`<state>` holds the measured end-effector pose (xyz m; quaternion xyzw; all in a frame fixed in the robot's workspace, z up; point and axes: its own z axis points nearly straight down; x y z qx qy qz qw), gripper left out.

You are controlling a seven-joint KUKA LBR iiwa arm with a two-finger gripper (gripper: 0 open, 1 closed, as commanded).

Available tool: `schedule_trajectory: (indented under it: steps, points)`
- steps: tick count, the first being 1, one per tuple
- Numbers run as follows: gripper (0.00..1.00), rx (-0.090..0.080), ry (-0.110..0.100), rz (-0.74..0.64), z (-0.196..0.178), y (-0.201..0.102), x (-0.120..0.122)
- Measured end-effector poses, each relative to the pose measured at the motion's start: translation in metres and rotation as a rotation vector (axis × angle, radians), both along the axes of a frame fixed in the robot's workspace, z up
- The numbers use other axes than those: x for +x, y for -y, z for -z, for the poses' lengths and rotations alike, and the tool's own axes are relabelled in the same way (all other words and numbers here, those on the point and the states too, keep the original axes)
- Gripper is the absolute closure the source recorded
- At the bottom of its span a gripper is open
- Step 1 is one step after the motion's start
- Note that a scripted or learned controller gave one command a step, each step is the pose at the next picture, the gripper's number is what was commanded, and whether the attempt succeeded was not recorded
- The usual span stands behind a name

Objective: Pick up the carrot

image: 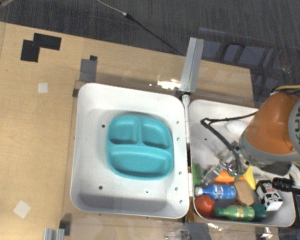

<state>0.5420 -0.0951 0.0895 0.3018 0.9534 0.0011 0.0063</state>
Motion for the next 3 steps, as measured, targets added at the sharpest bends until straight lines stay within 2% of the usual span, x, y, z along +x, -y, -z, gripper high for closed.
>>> schedule_trajectory:
  steps: [1, 2, 3]
  points:
    - [1.0, -0.001, 0.012, -0.008, -0.014, -0.001, 0.004]
    - [1.0, 0.006, 0.003, -0.038, -0.1, -0.105, 0.043]
    - [1.0, 0.005, -0.008, 0.35, -0.095, -0.09, 0.027]
